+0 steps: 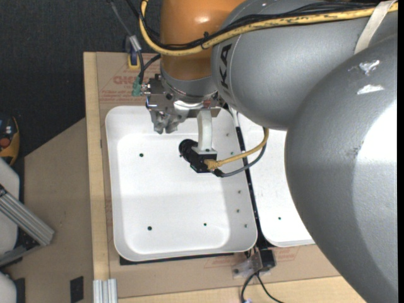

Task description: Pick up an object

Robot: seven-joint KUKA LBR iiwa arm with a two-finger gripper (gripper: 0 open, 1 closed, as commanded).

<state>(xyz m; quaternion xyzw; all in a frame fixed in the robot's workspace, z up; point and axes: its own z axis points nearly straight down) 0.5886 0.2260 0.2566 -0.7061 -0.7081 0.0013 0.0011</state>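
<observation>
My gripper [164, 124] hangs low over the back part of the left white bin [126, 232], close to its far wall. The orange band and the grey wrist rise directly above it. The bin floor around the gripper is plain white with a few small dark dots. The bulky grey arm covers most of the right bin [281, 229], so whatever lies under it is hidden.
Both bins rest on a brown board [95, 106]. An aluminium rail [25, 219] lies off the bench at the lower left. A connector with cables [255, 264] sits at the front edge between the bins.
</observation>
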